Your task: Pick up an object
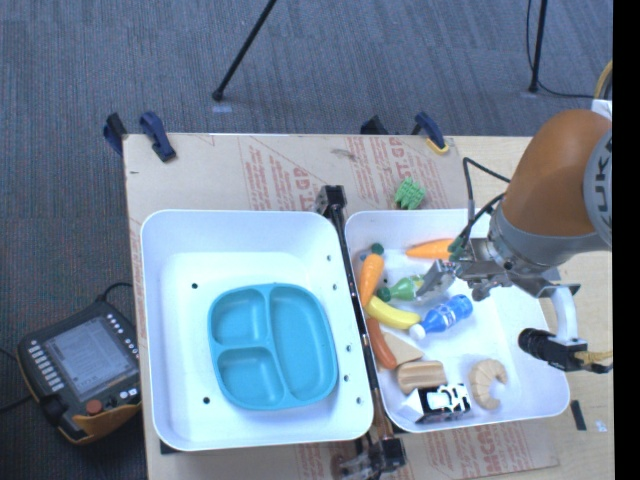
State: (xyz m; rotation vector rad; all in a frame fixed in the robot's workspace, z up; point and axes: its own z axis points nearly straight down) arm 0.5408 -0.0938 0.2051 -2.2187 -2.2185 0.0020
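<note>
Holding toy food [392, 315]: right bin [545, 403]; blue tray [272, 346]: left bin [165, 268].

Bright, even overhead light, soft shadows, mild glare on white bins [160, 258]; slightly soft focus.

Mounted high above the desk [250, 163], fixed, looking down at a slant. Set far enough back to take in both white bins side by side: the left bin [160, 258] with its blue divided plate [272, 346], and the right bin [545, 393] with its toys. Beyond the far edge of the desk, grey carpet [120, 58] and tripod legs [250, 40] at the top. Arm [555, 183] entering from the right, large in frame. Handheld control pad [78, 368] on the floor at lower left.
</note>
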